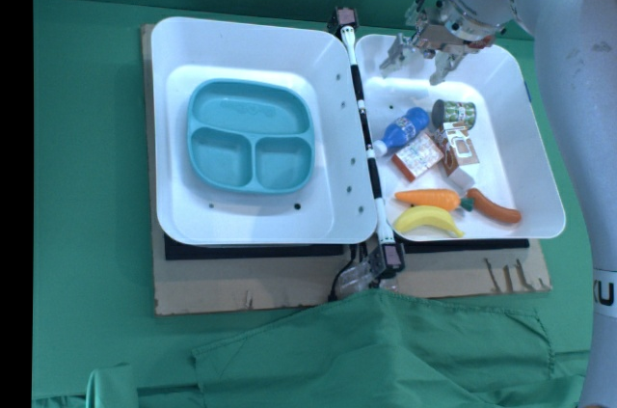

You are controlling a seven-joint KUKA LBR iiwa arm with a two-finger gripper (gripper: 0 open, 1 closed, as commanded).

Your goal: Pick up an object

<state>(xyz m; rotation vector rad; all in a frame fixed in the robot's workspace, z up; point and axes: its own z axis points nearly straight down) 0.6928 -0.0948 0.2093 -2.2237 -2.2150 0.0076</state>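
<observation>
My gripper [421,61] hangs above the far part of the right bin [535,141], its fingers spread open with nothing between them. Below it in that bin lie a green can [454,114] on its side, a blue bottle [402,129], an orange-red snack packet [418,155] and a small brown box [459,149]. Nearer the front rest a carrot [429,199], a yellow banana [427,221] and a red sausage [494,207]. The can is the closest item to the gripper, a little toward the front and right.
The left bin [169,175] holds a teal divided plate [252,136]. A black-and-white rod [363,122] runs between the two bins. Both bins sit on cardboard [193,295] over green cloth, with rumpled cloth [386,348] at the front.
</observation>
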